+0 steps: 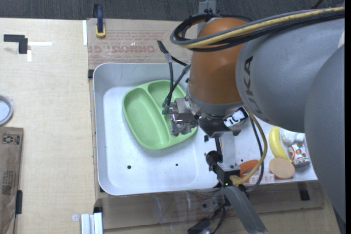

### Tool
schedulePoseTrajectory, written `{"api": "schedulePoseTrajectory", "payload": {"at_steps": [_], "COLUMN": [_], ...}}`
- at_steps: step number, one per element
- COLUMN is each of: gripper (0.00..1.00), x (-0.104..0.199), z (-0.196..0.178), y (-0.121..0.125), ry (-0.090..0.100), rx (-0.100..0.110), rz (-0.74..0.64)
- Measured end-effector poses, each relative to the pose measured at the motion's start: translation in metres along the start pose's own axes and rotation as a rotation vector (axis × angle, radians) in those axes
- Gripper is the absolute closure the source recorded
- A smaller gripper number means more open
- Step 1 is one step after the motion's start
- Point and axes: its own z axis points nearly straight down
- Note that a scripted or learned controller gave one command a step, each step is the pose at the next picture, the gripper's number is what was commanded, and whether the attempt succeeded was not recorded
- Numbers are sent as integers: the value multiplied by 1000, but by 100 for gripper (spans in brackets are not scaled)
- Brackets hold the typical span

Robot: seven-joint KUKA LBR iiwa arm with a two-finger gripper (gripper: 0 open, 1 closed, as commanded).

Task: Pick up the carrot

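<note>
Camera view, looking down at a slant. Shows the arm (285, 63) reaching in from the view's right and masking most of the bin on that side. Places the gripper (180, 119) over the left bin (109, 172), at the right rim of the plate (145, 115), green and lying flat there. Cannot tell wide from narrow on the claw, tucked as it is beneath the wrist. Holds nothing that can be seen.

Finds the carrot (249, 165) in the right bin (304, 177), near the front rim, partly covered on its left, well apart from the gripper. Sits just beside a tan disc (283, 168), with a banana (274, 140) close behind and a small red-and-white item (299, 153) near that. Looks tipped in loose rather than laid out, hence the crowding.

Judged from this: poised over the wrong bin, so not yet lined up for the pick. Calls for a shift toward the view's right and front before any descent. Risks nudging the disc or banana, given how tightly packed that corner is.
</note>
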Motion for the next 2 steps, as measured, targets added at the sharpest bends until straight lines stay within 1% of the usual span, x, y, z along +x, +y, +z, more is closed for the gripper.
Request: {"api": "schedulePoseTrajectory", "payload": {"at_steps": [1, 2], "gripper": [100, 100], "x": [-10, -23], "z": [-129, -142], "y": [52, 25], "ry": [0, 0], "rx": [-4, -2], "rz": [317, 345]}}
